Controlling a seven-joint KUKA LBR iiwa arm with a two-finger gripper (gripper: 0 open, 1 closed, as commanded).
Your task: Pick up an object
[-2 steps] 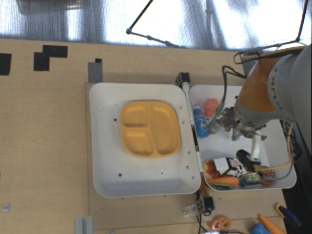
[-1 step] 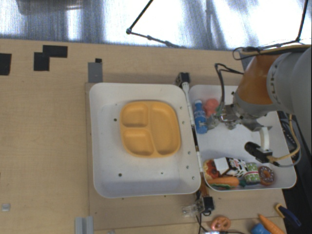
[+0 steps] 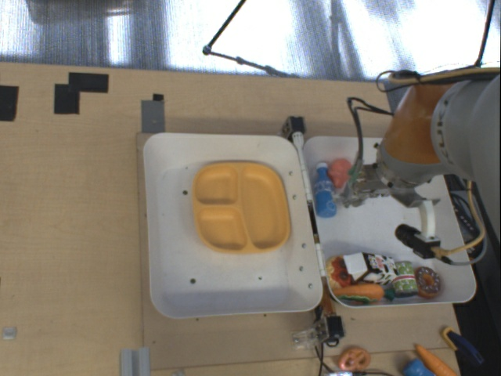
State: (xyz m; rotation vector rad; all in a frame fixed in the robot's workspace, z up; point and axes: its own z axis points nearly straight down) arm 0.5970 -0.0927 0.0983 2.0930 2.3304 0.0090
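1. Camera view: the grey arm point(image 3: 438, 131) reaches in from the right over the right bin point(image 3: 376, 225); its pincer point(image 3: 354, 190) hangs low beside a blue bottle point(image 3: 323, 191) and a pink object point(image 3: 340, 171).
2. Whether the pincer is released or clenched, I cannot tell.
3. More small items cluster at the right bin's near edge point(image 3: 383, 279).
4. The left bin point(image 3: 180, 288) holds a yellow divided plate point(image 3: 239, 206) on the counter point(image 3: 70, 233).

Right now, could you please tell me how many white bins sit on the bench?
2: the left bin holds a yellow tray; the right bin holds a blue bottle and toys, with the arm over it.
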